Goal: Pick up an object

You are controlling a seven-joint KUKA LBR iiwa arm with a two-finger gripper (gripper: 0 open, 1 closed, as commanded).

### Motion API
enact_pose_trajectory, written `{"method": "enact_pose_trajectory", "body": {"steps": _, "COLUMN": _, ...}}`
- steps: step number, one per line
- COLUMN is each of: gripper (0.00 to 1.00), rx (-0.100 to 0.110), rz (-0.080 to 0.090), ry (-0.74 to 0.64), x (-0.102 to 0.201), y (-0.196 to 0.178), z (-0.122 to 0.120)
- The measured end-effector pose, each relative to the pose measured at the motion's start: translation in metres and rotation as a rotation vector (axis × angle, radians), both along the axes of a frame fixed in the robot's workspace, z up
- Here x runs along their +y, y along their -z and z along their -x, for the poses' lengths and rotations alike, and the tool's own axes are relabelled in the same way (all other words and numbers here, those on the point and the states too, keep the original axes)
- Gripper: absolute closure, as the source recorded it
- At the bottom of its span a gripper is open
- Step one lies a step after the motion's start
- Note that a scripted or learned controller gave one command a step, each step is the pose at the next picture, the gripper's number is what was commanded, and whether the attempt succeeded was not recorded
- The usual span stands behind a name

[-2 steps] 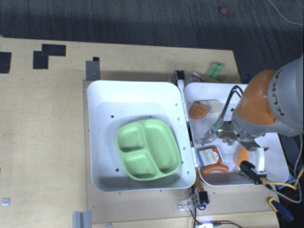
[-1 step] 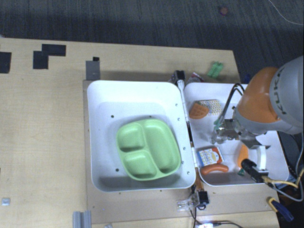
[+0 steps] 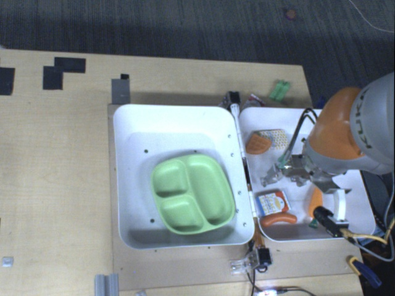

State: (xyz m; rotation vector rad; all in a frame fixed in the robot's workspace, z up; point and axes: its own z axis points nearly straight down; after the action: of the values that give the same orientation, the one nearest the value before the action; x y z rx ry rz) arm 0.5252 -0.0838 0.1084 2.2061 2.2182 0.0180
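Your tool [image 3: 276, 174] hangs over the right bin [image 3: 364, 193]; its grip state cannot be told. Green plate [image 3: 193, 193] lies at 9 o'clock.

A single fixed camera looks down on the bench [image 3: 55, 184] at a slant — high enough to take in both white bins, the left bin [image 3: 133, 165] near centre and the right bin [image 3: 364, 202] toward the right edge. Dark floor [image 3: 185, 17] fills the top, and the arm [image 3: 358, 128] enters from the right.
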Motion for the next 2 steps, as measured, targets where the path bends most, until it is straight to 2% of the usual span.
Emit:
{"method": "enact_pose_trajectory", "body": {"steps": 1, "gripper": 0.00, "rx": 0.006, "rz": 0.000, "ry": 0.003, "x": 0.000, "y": 0.021, "z": 0.035}}
{"method": "enact_pose_trajectory", "body": {"steps": 2, "gripper": 1.00, "rx": -0.001, "rz": 0.001, "ry": 0.002, "x": 0.000, "y": 0.010, "z": 0.033}}
